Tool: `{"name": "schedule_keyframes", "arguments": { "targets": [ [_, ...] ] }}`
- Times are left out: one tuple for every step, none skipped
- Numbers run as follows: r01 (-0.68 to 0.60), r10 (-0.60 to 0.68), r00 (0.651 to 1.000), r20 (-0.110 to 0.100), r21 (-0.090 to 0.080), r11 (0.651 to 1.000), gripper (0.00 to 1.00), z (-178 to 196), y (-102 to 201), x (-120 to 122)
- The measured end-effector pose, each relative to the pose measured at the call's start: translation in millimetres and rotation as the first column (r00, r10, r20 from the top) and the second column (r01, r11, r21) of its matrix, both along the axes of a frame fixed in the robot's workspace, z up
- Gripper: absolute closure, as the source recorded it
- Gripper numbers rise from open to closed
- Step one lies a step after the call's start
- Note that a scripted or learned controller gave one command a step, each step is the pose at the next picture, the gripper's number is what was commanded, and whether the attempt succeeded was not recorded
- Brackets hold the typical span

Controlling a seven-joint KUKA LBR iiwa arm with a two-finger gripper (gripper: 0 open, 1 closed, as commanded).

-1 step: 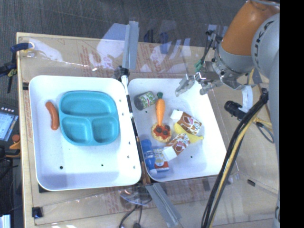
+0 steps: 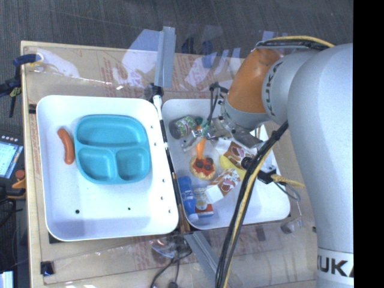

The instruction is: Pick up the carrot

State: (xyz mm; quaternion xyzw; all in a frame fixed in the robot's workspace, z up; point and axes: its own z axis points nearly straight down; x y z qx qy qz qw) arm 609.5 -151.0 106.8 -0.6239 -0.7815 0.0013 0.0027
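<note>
My gripper hangs low in the right bin, and I cannot tell if it is open or shut (my own wrist is in the way). The carrot is a thin orange stick right under me, standing on end or close to it, with its top just at my tip. I think I am at the grab step, and the carrot does not look lifted yet. Next I need to close on it firmly and go straight up, slow, so it does not slip. It is crowded here: a round yellow toy touches the carrot's low end, a little can sits beside me, and a blue bottle lies near the front wall. Farther off, the left bin holds a blue plate and a sausage. Both bins sit on a pale bench, with dark floor beyond.
</note>
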Motion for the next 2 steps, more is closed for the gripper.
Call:
{"name": "schedule_keyframes", "arguments": {
  "targets": [
    [-0.004,0.004,1.0,-0.003,-0.001,1.0,1.0,9.1,-0.2,-0.2],
    [-0.004,0.004,1.0,-0.003,-0.001,1.0,0.0,9.1,-0.2,-0.2]
  ]
}}
